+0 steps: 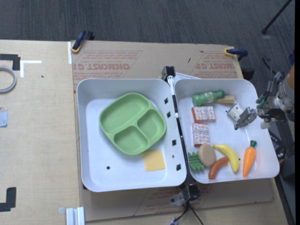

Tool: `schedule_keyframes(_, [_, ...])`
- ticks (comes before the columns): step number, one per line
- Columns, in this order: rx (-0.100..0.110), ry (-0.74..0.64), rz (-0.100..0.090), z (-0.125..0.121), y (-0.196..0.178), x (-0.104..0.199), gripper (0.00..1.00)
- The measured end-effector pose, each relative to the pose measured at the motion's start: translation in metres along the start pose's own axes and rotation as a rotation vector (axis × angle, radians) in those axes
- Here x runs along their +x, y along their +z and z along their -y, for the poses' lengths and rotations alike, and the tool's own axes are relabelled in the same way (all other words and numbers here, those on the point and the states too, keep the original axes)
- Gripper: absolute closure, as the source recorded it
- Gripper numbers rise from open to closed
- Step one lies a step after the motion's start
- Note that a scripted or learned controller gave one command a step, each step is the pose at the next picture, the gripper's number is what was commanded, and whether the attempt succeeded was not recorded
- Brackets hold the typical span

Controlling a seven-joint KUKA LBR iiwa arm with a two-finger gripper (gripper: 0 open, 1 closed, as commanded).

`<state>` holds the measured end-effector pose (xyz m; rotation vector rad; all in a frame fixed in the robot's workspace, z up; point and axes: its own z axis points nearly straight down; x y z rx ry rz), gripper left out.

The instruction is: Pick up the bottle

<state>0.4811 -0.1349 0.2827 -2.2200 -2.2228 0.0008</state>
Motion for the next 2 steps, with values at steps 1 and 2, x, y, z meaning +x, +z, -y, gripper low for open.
schedule_keyframes(1, [-0.001,0.000,0.001,-0.001,-0.010,0.000,1.00])
schedule_keyframes(2, [-0.001,-0.002,0.001,0.003,0.039,-0.040,1.00])
